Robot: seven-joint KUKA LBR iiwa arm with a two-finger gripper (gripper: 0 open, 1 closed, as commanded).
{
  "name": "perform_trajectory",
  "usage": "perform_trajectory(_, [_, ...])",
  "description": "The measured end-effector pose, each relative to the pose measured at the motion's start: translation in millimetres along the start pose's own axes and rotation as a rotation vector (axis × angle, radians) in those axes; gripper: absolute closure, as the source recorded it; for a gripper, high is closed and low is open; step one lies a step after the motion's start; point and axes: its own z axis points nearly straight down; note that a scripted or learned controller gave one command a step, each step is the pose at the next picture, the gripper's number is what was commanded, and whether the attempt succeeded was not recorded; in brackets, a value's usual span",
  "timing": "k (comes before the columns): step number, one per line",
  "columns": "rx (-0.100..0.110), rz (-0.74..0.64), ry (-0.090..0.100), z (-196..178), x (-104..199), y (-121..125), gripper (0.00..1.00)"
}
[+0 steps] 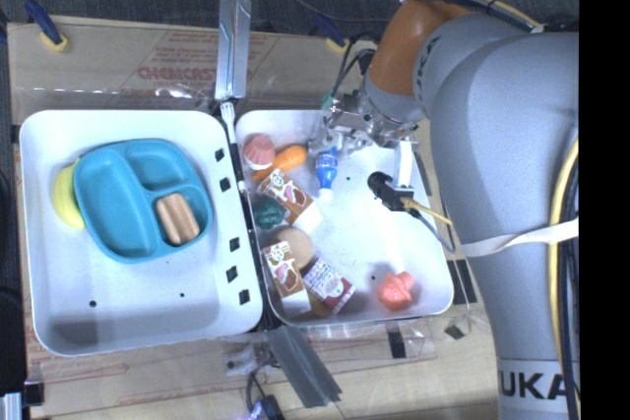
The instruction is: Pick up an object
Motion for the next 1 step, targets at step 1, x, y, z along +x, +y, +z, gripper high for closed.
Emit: perform_trajectory(1, [0.012, 0.105, 0.0, -94.6, 32.7, -14.6, 1.0])
